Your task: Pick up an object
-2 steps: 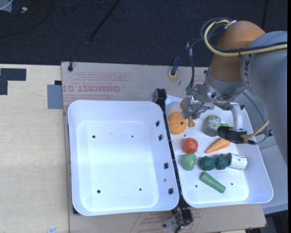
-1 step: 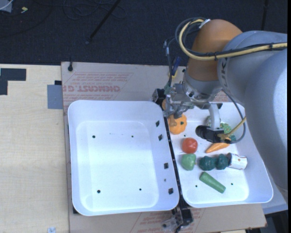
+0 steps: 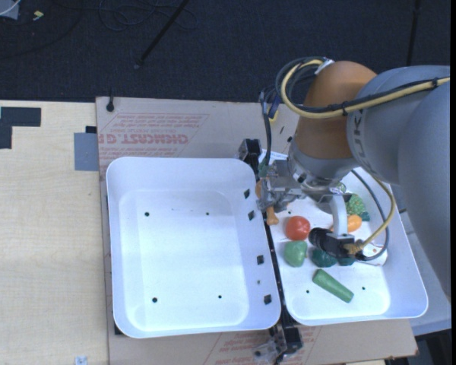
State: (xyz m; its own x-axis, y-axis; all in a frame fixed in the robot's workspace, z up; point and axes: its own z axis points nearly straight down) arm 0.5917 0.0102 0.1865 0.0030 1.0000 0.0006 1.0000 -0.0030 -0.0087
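My gripper (image 3: 277, 195) hangs low over the left edge of the right bin (image 3: 401, 301), close to the wall shared with the left bin. Just under it lies a small orange piece (image 3: 271, 218); I cannot tell whether the gripper touches it. A red tomato-like ball (image 3: 297, 226) sits a little to the right of the gripper. Below that lies a rounded green object (image 3: 294, 253), with a teal object (image 3: 324, 259) beside it. A green cylinder (image 3: 333, 285) lies nearer the front. The arm hides the back of this bin.
An orange object (image 3: 353, 222) and a leafy green one (image 3: 357, 204) lie at the right, partly behind the wrist. The left bin (image 3: 121, 242) stands alongside on a cardboard sheet (image 3: 159, 131). The wooden bench (image 3: 38, 242) stretches to the left.
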